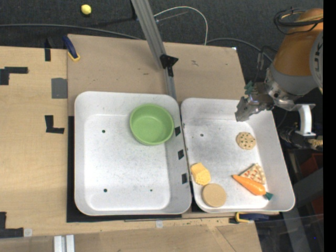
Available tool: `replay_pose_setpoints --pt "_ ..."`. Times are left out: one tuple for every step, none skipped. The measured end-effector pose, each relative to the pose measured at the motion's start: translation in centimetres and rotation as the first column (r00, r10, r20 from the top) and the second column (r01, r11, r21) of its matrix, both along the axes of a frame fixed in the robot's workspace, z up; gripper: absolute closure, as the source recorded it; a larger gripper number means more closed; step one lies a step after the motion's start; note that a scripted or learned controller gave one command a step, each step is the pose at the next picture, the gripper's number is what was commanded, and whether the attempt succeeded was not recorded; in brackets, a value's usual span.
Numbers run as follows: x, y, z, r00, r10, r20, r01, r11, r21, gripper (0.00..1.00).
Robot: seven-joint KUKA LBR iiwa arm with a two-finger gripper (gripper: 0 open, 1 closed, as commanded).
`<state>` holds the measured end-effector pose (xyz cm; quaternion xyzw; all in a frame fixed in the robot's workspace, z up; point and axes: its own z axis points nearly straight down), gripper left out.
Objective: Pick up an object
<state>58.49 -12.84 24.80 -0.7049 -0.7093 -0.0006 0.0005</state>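
Gripper (244, 111) over right bin's (210, 114) far edge; finger state cannot tell. Nearest object, cookie (245, 140), lies at 6 o'clock, near.

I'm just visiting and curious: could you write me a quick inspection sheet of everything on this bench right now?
Surface: wooden bench bearing left bin and right bin.
Job's things: green bowl in left bin; cookie, pizza slice, carrot, yellow piece, tan disc in right bin.
Clutter: yellow ball beyond the bench.
Grippers: claw over right bin's far right corner, holding nothing visible.
Cables: white cable looping behind bench.
Surroundings: dark floor, slanted metal pole.
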Motion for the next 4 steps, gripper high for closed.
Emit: replay_pose_setpoints --pt "1.6 6.2 -0.5 1.0 0.001 -0.001 -0.001 1.0 0.0 1.0" --pt "3.9 10.5 -0.6 1.0 0.0 0.0 0.0 1.0 -0.001 1.0" --pt "5.3 15.6 0.0 1.0 0.0 0.0 0.0 1.0 0.0 1.0" --pt "6.6 21.4 -1.6 1.0 0.0 -0.002 0.0 1.0 -0.001 1.0"
